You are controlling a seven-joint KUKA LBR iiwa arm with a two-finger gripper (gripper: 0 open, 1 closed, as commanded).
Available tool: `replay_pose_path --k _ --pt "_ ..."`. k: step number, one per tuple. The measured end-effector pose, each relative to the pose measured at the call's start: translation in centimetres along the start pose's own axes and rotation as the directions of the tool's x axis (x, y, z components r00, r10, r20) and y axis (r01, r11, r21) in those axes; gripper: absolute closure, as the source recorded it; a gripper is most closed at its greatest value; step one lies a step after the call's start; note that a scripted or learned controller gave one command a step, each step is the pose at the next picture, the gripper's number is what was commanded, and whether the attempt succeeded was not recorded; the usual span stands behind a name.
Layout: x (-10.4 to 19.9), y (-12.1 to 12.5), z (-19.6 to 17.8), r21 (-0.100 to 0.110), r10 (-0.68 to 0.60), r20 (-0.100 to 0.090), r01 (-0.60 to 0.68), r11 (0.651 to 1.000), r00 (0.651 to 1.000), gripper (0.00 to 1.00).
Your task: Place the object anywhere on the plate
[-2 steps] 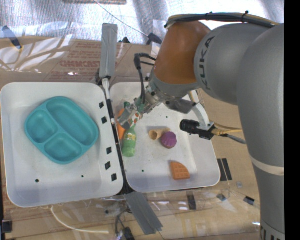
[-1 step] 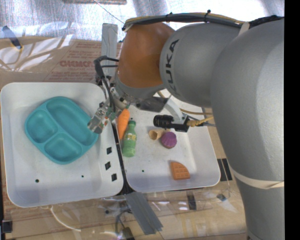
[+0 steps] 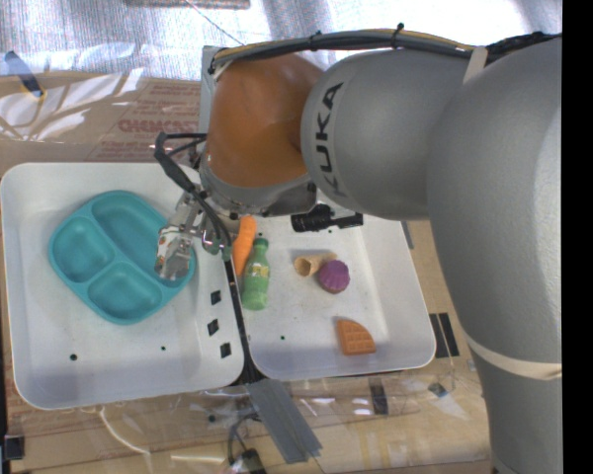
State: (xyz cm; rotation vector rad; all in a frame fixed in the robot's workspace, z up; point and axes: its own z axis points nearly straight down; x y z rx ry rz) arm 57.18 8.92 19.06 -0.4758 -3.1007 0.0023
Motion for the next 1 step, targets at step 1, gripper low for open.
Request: replay_pose_path --k 1 --pt "-0.04 -0.08 0.00 0.000 0.001 0.000 -0.001 1.000 1.000 0.00"
